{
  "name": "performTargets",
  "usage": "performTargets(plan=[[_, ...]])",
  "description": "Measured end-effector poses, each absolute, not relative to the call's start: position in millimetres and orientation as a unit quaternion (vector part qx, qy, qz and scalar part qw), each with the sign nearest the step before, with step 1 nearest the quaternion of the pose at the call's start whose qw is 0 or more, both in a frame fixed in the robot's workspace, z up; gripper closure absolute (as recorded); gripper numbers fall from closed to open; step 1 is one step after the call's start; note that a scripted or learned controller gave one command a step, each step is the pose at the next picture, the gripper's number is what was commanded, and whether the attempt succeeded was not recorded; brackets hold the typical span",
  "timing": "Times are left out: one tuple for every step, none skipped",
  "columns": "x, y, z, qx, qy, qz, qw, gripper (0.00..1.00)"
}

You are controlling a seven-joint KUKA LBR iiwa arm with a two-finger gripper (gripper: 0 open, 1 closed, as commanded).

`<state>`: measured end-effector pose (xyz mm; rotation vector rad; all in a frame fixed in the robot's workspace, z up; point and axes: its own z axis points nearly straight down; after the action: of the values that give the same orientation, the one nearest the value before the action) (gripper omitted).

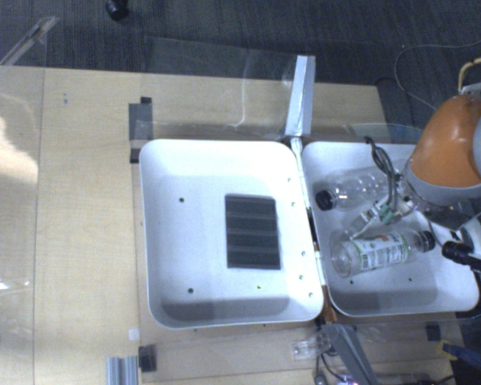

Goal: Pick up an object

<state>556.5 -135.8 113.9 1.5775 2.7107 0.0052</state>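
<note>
Two clear plastic bottles lie in the right bin [457, 291]. The upper bottle [354, 192] has a black cap pointing left. The lower bottle [378, 252] carries a green-and-white label and lies on its side with its neck to the right. My gripper [387, 212] hangs over the right bin between the two bottles, just above the labelled one, under a tangle of cables. The arm's orange band [449, 147] and grey wrist cover the bin's right part.
The left bin [176, 239] holds a flat black ribbed block [252, 231] in its middle. A metal bar [300, 95] stands at the back between the bins. A clear plastic sheet [12, 135] covers the bench's left side.
</note>
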Motion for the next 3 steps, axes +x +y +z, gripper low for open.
performTargets(plan=[[564.2, -107.8, 90.0, 0.446, 0.895, 0.0023, 0.005, 0.00], [621.5, -126.9, 83.5, 0.443, 0.895, -0.0095, -0.047, 0.00], [626.8, -135.3, 97.0, 0.445, 0.895, -0.0123, -0.028, 1.00]])
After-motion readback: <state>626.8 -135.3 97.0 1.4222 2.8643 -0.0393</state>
